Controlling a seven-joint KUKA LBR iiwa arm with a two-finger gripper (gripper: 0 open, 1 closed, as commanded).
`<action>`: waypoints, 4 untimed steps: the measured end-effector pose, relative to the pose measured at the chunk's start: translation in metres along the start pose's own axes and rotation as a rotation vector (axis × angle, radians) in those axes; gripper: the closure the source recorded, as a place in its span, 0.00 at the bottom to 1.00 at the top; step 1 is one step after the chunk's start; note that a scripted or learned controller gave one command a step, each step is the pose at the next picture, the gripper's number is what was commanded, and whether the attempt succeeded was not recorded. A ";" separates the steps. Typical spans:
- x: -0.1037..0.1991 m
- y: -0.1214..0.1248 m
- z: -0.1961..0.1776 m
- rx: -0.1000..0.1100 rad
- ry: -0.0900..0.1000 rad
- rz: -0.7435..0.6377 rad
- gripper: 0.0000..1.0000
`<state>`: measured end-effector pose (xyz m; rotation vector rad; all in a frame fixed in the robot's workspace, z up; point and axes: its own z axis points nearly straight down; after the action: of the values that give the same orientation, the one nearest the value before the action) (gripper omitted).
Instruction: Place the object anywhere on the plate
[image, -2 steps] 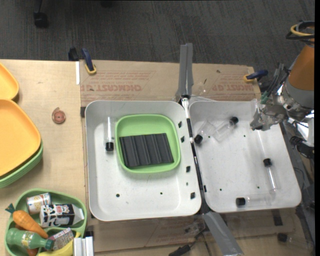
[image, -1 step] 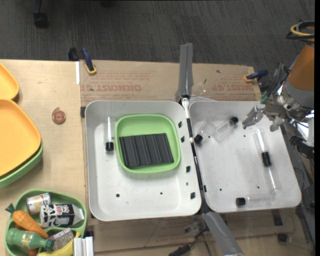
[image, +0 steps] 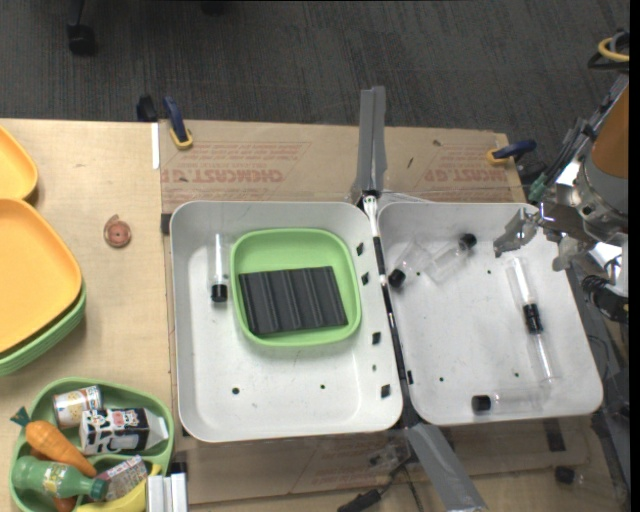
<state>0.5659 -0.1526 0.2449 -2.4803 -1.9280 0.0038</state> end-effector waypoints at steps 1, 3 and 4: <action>-0.005 -0.008 0.010 0.001 0.001 0.127 0.00; -0.020 -0.054 0.037 0.004 0.000 0.280 0.00; -0.013 -0.059 0.033 0.002 0.000 0.408 0.00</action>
<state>0.5052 -0.1506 0.2121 -2.8179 -1.3854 0.0053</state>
